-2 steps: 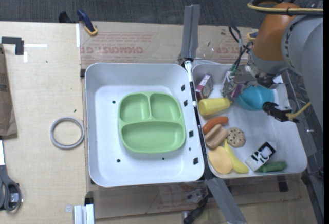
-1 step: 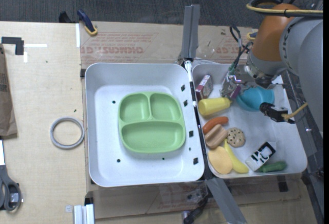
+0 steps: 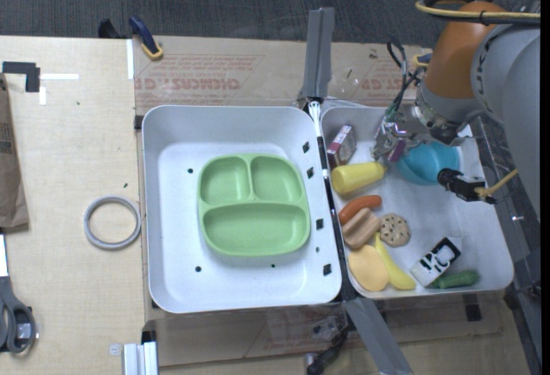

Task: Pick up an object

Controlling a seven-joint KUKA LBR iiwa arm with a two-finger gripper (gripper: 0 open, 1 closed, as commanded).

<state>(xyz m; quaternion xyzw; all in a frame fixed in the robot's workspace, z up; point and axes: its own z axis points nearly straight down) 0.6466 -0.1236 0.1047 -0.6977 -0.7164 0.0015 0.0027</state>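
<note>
My gripper (image 3: 391, 141) hangs low over the back of the right bin (image 3: 494, 231), at the end of the grey arm with its orange band (image 3: 455, 46). It sits between a blue rounded toy (image 3: 432, 163) on its right and a small maroon box (image 3: 342, 142) on its left. Just below it lies a yellow cylinder (image 3: 357, 177). Further forward in the same bin lie a hot dog (image 3: 361, 223), a cookie (image 3: 394, 230), a yellow banana-shaped piece (image 3: 380, 267), a black-and-white item (image 3: 436, 259) and a green pod (image 3: 454, 279).
The left bin (image 3: 163, 193) holds a green divided plate (image 3: 253, 204). On the bench at the left lie a grey tape ring (image 3: 113, 221), scissors (image 3: 13, 326) and a brown bag (image 3: 10, 167). A blue clamp (image 3: 148, 38) sits at the back. Cables (image 3: 468, 184) trail beside the wrist.
</note>
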